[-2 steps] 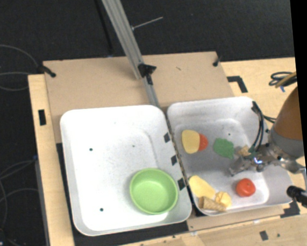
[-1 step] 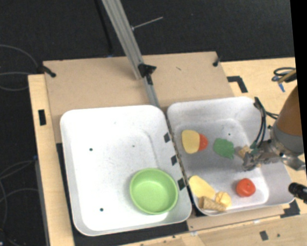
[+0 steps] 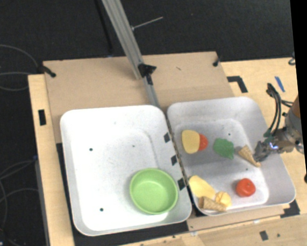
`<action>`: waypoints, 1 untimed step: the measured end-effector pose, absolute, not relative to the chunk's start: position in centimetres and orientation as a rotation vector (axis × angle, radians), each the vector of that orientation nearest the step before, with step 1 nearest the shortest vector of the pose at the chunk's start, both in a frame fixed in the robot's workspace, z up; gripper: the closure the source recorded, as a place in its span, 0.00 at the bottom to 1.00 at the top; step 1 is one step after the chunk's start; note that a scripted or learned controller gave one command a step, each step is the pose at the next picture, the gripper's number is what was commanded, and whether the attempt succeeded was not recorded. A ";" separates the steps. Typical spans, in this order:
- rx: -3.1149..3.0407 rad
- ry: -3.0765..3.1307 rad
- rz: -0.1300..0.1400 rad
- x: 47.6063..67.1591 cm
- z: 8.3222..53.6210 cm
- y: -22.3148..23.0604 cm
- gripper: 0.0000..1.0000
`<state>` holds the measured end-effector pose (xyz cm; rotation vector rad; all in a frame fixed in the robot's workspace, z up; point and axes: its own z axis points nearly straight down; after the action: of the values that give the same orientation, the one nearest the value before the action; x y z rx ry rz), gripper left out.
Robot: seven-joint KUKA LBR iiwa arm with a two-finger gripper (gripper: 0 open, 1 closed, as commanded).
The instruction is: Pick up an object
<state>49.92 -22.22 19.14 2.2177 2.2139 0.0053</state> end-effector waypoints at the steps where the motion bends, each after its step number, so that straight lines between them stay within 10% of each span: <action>1: 2.213 2.221 0.005 50.1 23.0 -22.3 1.00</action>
<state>50.11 -22.35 22.95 2.2126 2.2207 0.0046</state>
